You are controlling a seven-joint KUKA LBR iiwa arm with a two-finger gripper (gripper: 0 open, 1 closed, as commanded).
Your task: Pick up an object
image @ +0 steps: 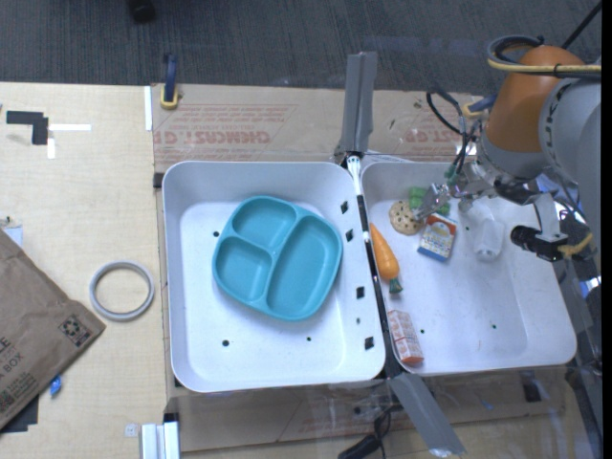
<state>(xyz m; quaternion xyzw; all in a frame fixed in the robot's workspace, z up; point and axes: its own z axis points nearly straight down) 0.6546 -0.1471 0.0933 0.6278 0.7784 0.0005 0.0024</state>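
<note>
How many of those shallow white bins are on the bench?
2: the left shallow white bin holds a blue divided plate; the right shallow white bin beside it holds small items.

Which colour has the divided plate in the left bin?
The plate is light blue, seen in the camera view.
</note>
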